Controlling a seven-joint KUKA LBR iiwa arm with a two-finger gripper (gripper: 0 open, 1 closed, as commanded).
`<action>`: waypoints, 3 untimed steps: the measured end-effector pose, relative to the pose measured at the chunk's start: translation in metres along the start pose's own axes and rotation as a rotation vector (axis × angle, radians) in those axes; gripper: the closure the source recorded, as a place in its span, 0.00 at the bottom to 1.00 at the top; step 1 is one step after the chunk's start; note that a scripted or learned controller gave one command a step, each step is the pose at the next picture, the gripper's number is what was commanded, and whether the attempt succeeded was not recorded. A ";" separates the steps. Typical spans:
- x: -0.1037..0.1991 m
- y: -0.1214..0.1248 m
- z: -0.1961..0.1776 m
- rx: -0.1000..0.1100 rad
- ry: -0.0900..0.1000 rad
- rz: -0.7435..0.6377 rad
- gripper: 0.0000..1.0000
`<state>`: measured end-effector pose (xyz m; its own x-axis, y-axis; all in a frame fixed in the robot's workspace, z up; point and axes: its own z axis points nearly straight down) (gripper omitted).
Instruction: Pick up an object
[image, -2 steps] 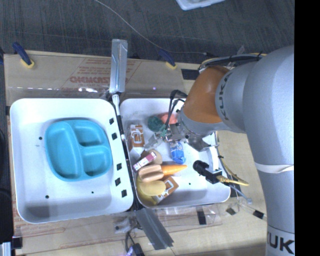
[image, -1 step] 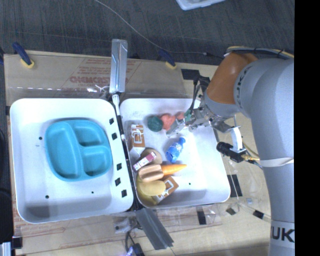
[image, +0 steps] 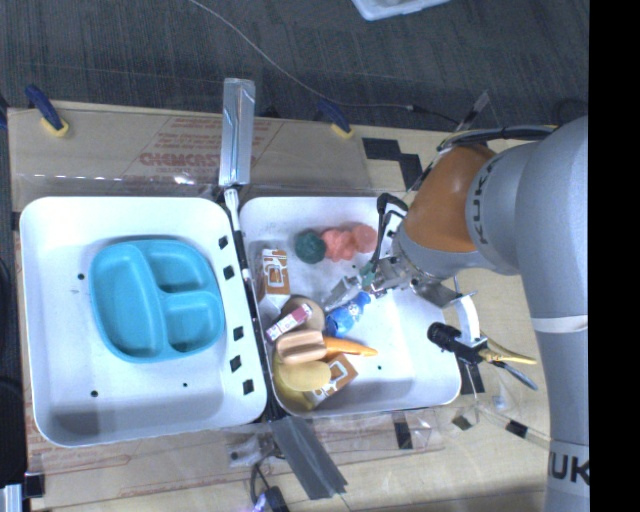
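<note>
In the camera view, the gripper (image: 362, 283) is seen low in the right bin (image: 425, 378), just beside a blue object (image: 343, 320) near the bin's middle. Whether the jaws are clenched cannot be told. A miss is likely, judged from the crowded pile (image: 305, 355) touching the object.

The right bin (image: 415, 385) has bare floor along its right side and front corner. Its left half is crowded: a green ball (image: 310, 245), a pink lump (image: 349, 240), a blue object (image: 343, 319), a carrot (image: 348, 347) and a yellow piece (image: 300, 378) lie close together. A blue tray (image: 158, 297) fills the left bin's (image: 50, 250) middle.
</note>
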<state>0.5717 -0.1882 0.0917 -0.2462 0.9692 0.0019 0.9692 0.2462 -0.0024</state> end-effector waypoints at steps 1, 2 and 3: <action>0.014 -0.005 0.000 -0.001 -0.001 -0.292 0.00; 0.021 0.018 -0.055 -0.003 -0.002 0.142 0.00; 0.049 -0.035 -0.012 -0.031 -0.020 0.069 0.00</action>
<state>0.5261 -0.1489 0.1042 -0.1788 0.9837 -0.0169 0.9834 0.1792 0.0295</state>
